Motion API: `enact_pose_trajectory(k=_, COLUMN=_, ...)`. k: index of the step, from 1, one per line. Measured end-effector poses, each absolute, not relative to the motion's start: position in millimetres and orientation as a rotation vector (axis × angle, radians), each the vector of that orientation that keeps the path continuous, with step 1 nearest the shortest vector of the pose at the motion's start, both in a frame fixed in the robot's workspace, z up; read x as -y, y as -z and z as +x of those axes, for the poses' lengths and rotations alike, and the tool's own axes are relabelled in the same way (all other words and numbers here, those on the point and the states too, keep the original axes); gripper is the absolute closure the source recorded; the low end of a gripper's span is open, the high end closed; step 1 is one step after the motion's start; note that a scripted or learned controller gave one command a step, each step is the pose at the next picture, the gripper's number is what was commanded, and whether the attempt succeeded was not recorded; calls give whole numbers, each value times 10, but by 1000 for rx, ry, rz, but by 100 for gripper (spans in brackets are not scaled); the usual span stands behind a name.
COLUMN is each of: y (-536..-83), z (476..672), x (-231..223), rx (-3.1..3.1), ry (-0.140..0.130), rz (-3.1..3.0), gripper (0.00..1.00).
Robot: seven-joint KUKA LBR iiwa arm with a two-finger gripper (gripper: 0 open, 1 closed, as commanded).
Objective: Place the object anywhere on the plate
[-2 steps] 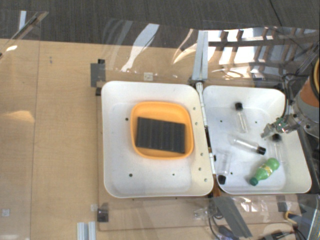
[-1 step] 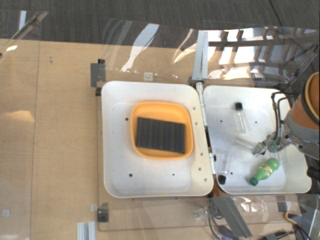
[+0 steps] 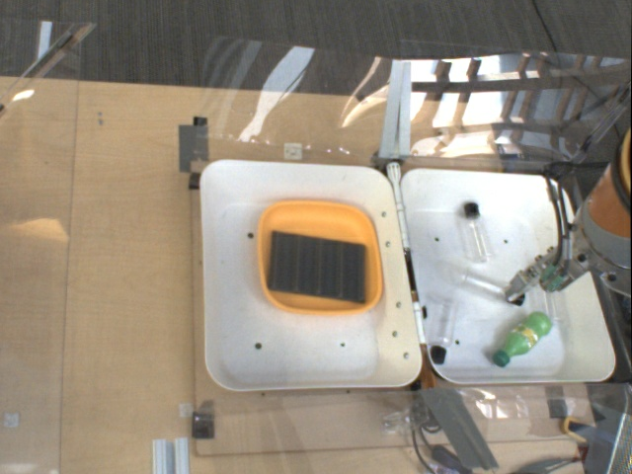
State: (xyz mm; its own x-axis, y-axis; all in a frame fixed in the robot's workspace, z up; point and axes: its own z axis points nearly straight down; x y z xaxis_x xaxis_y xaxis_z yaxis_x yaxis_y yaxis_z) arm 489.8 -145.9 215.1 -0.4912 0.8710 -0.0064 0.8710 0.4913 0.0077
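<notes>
An orange plate [image 3: 319,228] with a dark ridged rectangle [image 3: 318,267] lying on it sits in the left bin [image 3: 232,324]. In the right bin [image 3: 583,358], a small green bottle [image 3: 523,337] lies near the front right. My gripper [image 3: 533,280] hangs low over the right bin, just above and behind the green bottle, apart from it. A clear bottle with a black cap [image 3: 473,229] lies toward the back of that bin. A second clear bottle [image 3: 441,332] lies by the bin's front left corner.
The arm [image 3: 604,227] comes in over the right bin's right edge. A raised divider [image 3: 406,265] separates the two bins. A metal frame [image 3: 513,97] and cables stand behind the right bin. Bare wooden bench [image 3: 99,265] lies to the left.
</notes>
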Motion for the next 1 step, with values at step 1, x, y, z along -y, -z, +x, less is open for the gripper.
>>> enact_pose_trajectory(k=1, y=-1926, z=4896, x=1033, rx=-2822, ry=-5, rz=1362, gripper=100)
